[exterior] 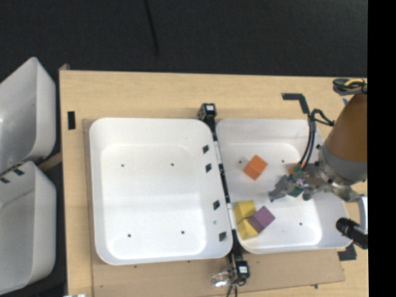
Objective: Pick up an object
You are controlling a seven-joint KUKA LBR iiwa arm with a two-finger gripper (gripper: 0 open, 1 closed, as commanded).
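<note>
The hand (279, 190) hangs low in the right bin (272, 243). To do this well, it should pick one block, sit right over it, then go straight down. I cannot tell how far open it is, and I see nothing in it. The orange block (255, 167) is just behind it. The purple block (263, 218) and yellow blocks (244, 211) are just in front.

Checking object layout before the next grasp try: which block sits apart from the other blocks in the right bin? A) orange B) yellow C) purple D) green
A: the orange block lies alone near the middle of the right bin, while the purple block rests against the yellow blocks by the bin's lower-left corner.
</note>
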